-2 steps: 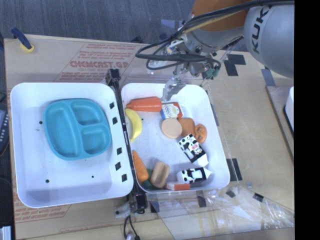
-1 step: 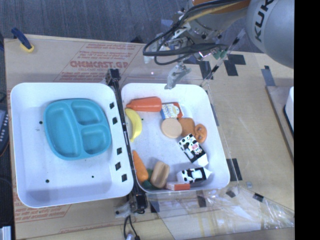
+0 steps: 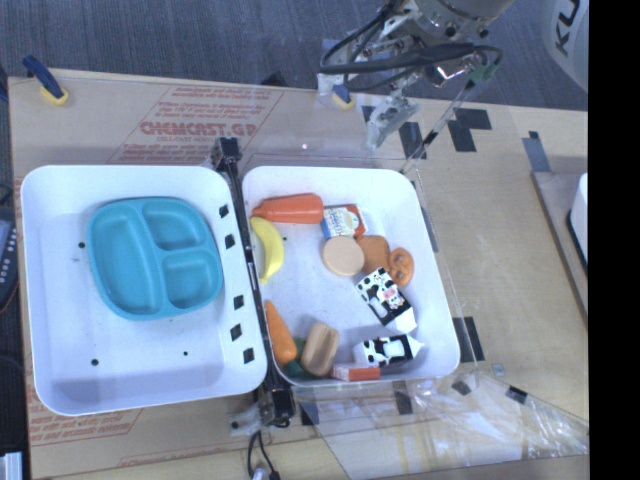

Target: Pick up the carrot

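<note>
- The carrot [image 3: 280, 334] lies tilted by the right bin's [image 3: 432, 258] left wall, near end, touching a bread piece [image 3: 320, 348].
- Gripper [image 3: 393, 126] hovers beyond the far rim, fingers spread and empty.
- Descend across the carrot's width, clear of the wall.

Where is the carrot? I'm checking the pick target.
In the right bin, against its left wall near the front, the carrot lies below the banana.
</note>
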You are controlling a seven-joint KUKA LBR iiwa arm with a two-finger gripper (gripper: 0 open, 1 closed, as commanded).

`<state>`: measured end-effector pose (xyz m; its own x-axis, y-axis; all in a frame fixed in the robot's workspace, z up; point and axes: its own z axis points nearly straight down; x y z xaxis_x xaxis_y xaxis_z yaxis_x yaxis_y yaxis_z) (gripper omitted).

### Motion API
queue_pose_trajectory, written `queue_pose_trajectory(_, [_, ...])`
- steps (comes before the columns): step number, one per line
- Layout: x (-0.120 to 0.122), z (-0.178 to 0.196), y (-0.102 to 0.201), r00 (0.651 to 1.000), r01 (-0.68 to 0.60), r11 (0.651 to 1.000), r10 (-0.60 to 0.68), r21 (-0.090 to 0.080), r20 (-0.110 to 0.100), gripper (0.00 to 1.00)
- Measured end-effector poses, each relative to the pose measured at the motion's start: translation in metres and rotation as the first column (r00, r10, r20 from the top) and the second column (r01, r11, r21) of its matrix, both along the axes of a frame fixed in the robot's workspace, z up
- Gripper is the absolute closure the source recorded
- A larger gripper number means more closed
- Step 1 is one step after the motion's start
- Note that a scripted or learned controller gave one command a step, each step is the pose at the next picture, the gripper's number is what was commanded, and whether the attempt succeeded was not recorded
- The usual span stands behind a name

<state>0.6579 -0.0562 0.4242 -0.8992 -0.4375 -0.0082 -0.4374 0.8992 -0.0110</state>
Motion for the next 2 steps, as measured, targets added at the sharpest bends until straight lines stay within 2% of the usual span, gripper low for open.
queue_pose_trajectory(1, [-0.006,-0.069,0.052,0.999,-0.052,0.999,0.052,0.007,-0.013,0.00])
queue_pose_trajectory(2, [-0.002,-0.192,0.036,0.917,0.399,0.917,-0.399,0.002,-0.017,0.00])
